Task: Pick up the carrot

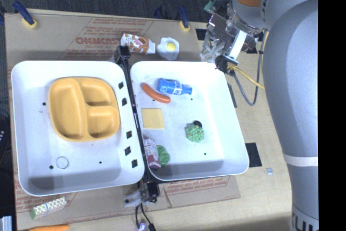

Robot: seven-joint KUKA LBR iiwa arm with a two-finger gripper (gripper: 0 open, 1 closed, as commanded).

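Carrot (pixel 155 93): lying flat on the floor of the right bin (pixel 232 138), slanted, well apart from the gripper (pixel 215 57), down and to the view's left of it. Just beside the carrot, on its gripper-ward side, a blue bottle (pixel 173 87). Farther from the gripper, a yellow square (pixel 152 118) and a green ball (pixel 194 132). Gripper poised over the bin's far right corner, holding nothing visible; spread or pressed together, cannot tell.

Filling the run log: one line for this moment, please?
gripper: above right bin's far corner | carrot: lying in bin, untouched
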